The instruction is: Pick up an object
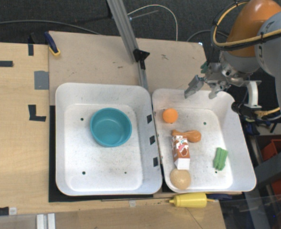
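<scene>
My gripper (pixel 202 90) hangs over the far edge of the right bin (pixel 238 128), its two fingers spread apart with nothing between them. Below it in that bin lie an orange ball (pixel 169 116), an orange-brown drumstick-shaped piece (pixel 190 136), a small red and white carton (pixel 181 152), a tan round object (pixel 180 179) and a green piece (pixel 220 158). The orange ball is the closest of these to the gripper, down and to its left. A teal bowl (pixel 111 127) sits in the left bin (pixel 69 142).
A yellow bottle (pixel 190 201) lies on the bench just in front of the right bin. A grey metal pole (pixel 126 30) slants down to the gap between the bins. Cables run behind the bins near the arm.
</scene>
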